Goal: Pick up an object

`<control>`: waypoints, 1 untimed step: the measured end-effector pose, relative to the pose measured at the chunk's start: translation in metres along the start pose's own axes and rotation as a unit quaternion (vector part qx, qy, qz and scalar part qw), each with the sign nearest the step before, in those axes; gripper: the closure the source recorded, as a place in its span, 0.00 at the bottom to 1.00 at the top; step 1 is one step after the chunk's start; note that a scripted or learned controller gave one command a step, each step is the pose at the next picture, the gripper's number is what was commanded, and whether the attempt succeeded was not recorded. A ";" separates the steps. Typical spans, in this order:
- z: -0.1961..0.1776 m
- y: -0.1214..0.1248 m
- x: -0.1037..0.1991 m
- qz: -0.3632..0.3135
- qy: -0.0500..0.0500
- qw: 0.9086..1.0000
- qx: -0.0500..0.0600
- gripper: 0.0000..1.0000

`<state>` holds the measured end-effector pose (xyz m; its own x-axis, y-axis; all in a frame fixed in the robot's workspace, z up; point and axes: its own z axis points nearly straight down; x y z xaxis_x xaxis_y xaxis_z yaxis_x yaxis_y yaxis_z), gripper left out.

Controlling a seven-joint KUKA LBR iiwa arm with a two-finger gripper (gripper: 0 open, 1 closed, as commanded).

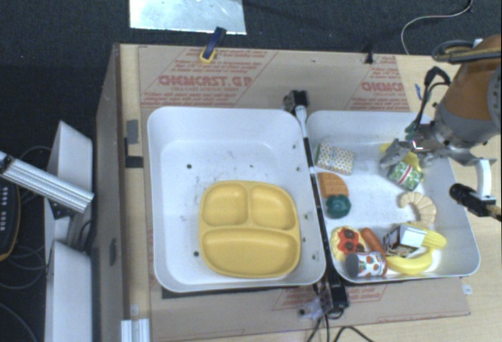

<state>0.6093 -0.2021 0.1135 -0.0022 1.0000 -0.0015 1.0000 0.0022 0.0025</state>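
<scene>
Reaching into the right bin [471, 242], your gripper [408, 154] sits at the green can [405, 173], centre right of frame. Whether it has closed on the can, you cannot tell. Judged: grasp step; next, confirm hold, then lift straight up.

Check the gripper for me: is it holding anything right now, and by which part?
Cannot be told. The gripper sits right over a small green-and-white can in the right bin, but the view doesn't settle whether the can is gripped.
</scene>
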 end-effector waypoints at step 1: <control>0.016 -0.003 -0.005 0.000 0.000 1.000 0.001 0.00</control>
<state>0.6066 -0.2066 0.0975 -0.0016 1.0000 -0.0012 1.0000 0.0016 0.0012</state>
